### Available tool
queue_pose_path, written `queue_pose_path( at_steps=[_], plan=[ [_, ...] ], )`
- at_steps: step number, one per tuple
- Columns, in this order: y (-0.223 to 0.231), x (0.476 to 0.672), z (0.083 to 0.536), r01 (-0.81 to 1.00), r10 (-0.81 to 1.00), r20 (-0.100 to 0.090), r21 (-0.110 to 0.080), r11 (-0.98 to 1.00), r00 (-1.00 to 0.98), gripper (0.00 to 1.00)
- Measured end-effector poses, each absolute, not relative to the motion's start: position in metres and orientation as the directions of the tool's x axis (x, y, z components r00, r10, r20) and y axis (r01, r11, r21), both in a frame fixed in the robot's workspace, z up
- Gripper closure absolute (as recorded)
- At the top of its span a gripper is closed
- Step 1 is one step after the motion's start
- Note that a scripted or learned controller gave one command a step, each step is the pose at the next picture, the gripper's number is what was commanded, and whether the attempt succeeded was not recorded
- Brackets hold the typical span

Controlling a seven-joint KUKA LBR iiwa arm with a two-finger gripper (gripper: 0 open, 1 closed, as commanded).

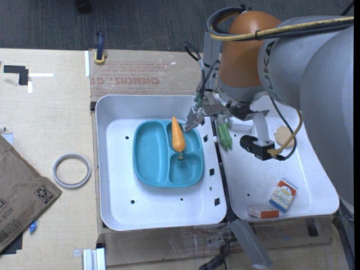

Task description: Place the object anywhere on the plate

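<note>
So the carrot point(178, 135) is lying on the blue divided plate point(151, 151) in the left bin point(112, 167), straddling the ridge between the 2 right compartments with its tip pointing up; the gripper point(194, 118) sits just beside the plate's upper right rim, near the carrot's tip; can't tell its state, too dark and cluttered there. My worry is a pull-away clipping the carrot and rolling it off the ridge, or nudging the light plate; a green thing point(224, 135) sits by the bins' divider.

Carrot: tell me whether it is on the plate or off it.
On. The carrot lies along the blue plate's divider ridge, inside its rim, in the left bin. The gripper is beside its upper end.
</note>
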State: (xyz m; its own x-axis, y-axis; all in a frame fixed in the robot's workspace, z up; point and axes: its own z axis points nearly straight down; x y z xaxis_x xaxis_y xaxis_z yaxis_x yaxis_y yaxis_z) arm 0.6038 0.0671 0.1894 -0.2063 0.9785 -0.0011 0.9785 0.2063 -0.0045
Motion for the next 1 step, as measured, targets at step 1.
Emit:
queue_pose_path(
  at_steps=[1],
  plan=[
    [0.0719,0.5418,0.1897,0.963,0.963,0.000,-0.005,0.271,-0.271,0.00]
  ],
)
